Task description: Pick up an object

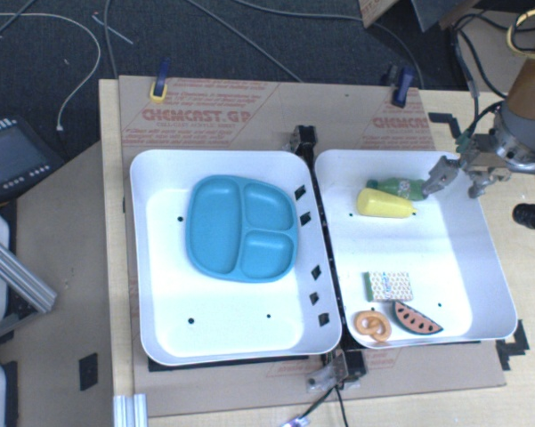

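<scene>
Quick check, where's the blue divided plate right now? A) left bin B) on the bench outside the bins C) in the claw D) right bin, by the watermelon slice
A: the blue divided plate lies flat in the left bin, while the claw is over at the right bin's far edge, near the yellow toy.

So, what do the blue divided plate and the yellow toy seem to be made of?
The blue divided plate looks like moulded plastic with a matte finish: one even colour and soft rounded ridges between its three compartments. The yellow toy is probably plastic or rubber play food, perhaps corn: smooth, uniformly coloured, with a green end. The picture is too coarse to tell whether it is hard or soft.
</scene>
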`<state>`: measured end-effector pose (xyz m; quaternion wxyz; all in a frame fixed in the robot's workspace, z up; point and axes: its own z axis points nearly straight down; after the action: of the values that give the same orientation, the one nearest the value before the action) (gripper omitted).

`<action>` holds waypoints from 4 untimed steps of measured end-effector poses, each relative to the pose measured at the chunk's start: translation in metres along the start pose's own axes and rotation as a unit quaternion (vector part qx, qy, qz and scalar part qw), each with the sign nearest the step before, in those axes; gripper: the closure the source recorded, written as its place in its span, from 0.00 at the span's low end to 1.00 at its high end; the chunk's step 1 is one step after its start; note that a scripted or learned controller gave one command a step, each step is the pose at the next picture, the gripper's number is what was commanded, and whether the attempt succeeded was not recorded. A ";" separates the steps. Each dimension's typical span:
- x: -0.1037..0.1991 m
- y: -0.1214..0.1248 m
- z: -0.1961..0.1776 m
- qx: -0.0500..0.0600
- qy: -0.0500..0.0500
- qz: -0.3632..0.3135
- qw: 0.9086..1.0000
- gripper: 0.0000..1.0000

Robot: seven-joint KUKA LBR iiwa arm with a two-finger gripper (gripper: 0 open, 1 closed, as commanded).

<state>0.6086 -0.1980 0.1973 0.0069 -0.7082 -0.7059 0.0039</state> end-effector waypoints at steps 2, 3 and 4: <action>0.004 0.004 0.033 -0.005 -0.001 -0.002 1.000 0.00; 0.004 0.003 0.096 -0.004 -0.001 -0.002 1.000 0.00; 0.004 0.003 0.113 -0.006 -0.001 -0.002 1.000 0.00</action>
<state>0.6104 -0.1932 0.0842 0.0019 -0.7068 -0.7074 0.0009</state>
